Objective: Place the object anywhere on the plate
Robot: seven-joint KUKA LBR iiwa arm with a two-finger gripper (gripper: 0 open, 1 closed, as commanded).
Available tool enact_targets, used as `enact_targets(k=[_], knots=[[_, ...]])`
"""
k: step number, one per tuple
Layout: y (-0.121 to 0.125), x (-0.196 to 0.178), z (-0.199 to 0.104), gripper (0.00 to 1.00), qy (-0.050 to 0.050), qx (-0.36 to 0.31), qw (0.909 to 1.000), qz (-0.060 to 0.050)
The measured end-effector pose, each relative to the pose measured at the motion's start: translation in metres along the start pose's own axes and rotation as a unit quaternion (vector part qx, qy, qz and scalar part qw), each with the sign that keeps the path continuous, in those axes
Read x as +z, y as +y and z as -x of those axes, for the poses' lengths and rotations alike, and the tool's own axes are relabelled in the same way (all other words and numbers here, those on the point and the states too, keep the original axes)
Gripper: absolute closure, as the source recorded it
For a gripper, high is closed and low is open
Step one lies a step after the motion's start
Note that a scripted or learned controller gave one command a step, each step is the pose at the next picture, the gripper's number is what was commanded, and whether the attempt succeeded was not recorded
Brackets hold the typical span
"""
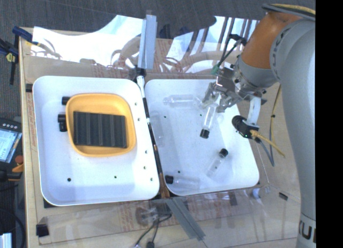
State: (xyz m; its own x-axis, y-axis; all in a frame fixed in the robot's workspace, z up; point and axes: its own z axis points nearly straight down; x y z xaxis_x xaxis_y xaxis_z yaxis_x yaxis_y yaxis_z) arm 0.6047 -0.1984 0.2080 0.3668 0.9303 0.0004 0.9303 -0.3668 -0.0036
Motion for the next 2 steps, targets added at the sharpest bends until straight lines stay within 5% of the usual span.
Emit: enact_targets(k=[1,2], knots=[[-0.021,-0.006,-0.02,1.0,0.0,-0.129,0.9916,-0.002],[-0.017,-0.038,-0.042,1.0,-0.001,-0.256,0.9665,0.001]])
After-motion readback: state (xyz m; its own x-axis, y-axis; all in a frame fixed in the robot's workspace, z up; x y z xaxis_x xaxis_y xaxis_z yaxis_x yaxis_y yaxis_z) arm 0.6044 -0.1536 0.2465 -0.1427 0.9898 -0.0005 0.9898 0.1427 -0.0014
